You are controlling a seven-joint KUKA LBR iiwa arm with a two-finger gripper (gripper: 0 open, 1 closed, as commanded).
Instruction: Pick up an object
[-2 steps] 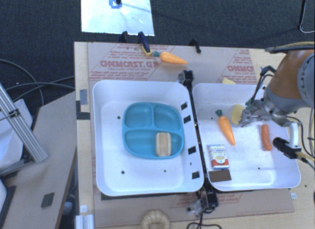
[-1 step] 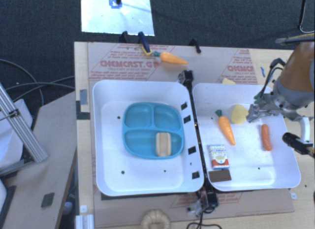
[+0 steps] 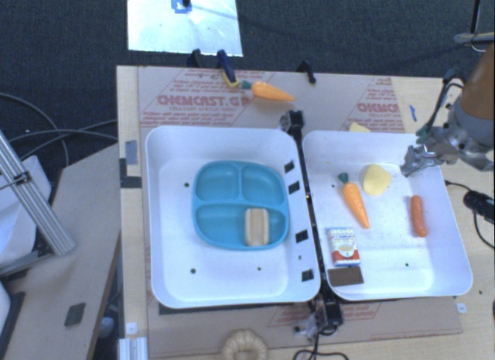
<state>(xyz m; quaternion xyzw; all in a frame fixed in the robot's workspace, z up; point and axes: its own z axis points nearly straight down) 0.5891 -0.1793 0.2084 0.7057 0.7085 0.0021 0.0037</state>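
two white bins sit side by side on a brown board; the left bin (image 3: pixel 166 188) holds a blue divided plate (image 3: pixel 232 196), and in the plate's lower right compartment lies a tan piece of bread (image 3: pixel 257 227), upright on its long side; the right bin (image 3: pixel 448 273) holds the smaller things, well spread out; the grey arm (image 3: pixel 476 111) comes in from the right at the upper edge of the right bin, and its gripper (image 3: pixel 414 161) hangs over the bin's upper right part, just right of a pale yellow block (image 3: pixel 377 180); whether its fingers are apart or closed i cannot tell, and nothing shows between them; left of the yellow block, touching or nearly touching it, lies a carrot (image 3: pixel 355 202) with its green top toward the far side and its point toward the near side; right of these, apart from both, lies a small orange sausage (image 3: pixel 418 216), lengthwise near the bin's right wall; below the carrot sits a small juice carton (image 3: pixel 343 245) with a red lower half, and just below that a dark brown flat bar (image 3: pixel 346 276), near the bin's front left corner; outside the bins, on the board behind the left bin, lies a second carrot (image 3: pixel 267 91) with its point to the right; a small yellow scrap (image 3: pixel 358 127) shows at the far rim of the right bin; a pale ring (image 3: pixel 245 345) rests at the board's front edge.
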